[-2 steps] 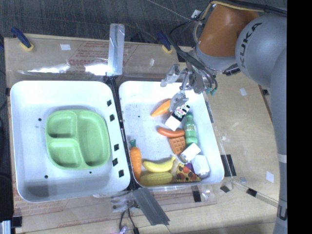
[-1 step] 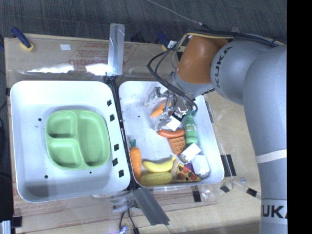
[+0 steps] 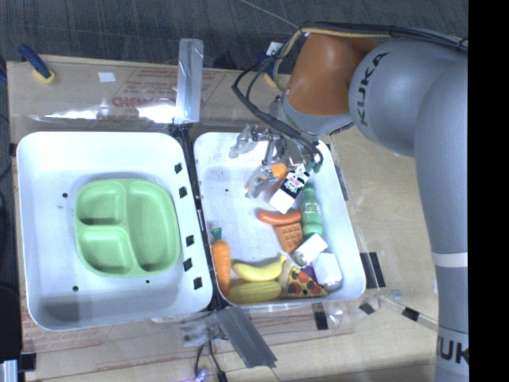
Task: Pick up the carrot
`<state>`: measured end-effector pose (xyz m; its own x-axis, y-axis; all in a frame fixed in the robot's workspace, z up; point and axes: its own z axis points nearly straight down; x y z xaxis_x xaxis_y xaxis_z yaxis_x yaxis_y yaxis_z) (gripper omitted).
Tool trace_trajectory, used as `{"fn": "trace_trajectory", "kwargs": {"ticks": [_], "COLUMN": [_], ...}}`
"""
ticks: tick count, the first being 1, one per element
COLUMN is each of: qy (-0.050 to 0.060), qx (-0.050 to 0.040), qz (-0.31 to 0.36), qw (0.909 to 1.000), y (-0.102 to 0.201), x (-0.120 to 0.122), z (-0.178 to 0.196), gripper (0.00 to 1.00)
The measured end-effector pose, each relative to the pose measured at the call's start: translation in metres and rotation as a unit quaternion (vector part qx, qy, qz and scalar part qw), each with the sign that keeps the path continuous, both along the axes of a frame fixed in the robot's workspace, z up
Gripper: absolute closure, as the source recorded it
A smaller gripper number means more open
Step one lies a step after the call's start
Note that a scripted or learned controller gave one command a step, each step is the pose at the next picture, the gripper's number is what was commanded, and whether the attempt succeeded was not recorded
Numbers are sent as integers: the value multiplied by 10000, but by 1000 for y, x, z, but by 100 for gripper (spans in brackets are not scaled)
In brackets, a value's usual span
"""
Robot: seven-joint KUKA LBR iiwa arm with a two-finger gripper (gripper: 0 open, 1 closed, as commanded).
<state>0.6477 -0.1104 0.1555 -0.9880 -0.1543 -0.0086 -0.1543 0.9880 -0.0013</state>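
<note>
The gripper (image 3: pixel 266 165) hangs over the far part of the right bin (image 3: pixel 219 177). I cannot tell its state, and nothing is seen held in it. Just beside it are a small orange piece (image 3: pixel 278 169) and a black and white item (image 3: pixel 295 182). The carrot (image 3: pixel 221 263) lies along the left wall of this bin, near the front left corner, well apart from the gripper. Beside it lie a banana (image 3: pixel 258 270) and corn (image 3: pixel 254 291). A green bottle (image 3: pixel 310 212) lies by the right wall. The left bin (image 3: pixel 36 213) holds a green tray (image 3: pixel 127 226).
</note>
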Motion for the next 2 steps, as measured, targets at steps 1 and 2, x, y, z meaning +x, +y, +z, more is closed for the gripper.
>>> {"fn": "trace_trajectory", "kwargs": {"ticks": [1,2], "qy": [54,22], "qx": [7,6], "qz": [-1364,-1330], "qw": [9906,9911], "y": [-14,-12], "x": [9,11], "z": [-64,-51], "gripper": [0,100]}}
